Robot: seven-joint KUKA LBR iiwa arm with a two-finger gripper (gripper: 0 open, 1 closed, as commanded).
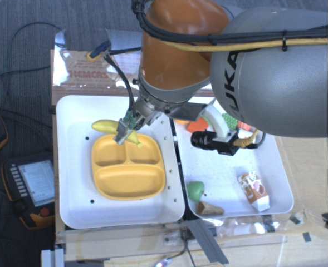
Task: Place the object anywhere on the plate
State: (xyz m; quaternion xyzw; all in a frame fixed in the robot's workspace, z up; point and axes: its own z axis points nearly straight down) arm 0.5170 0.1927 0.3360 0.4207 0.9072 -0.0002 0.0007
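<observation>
A yellow divided plate (129, 168) lies in the left bin (74, 204). A yellow banana (103, 126) rests across the plate's far rim, its left end over the bin floor and its right end over the plate's upper compartments. My gripper (123, 133) reaches down from the orange wrist onto the banana's middle. Its two narrow fingers are shut on the banana, and they hide that part of the fruit.
The right bin (275, 204) holds a green round fruit (195, 190), a brown cone (209, 208), a small carton (254, 190) and an orange item (197, 125) partly under the arm. The big grey arm covers the far right bin.
</observation>
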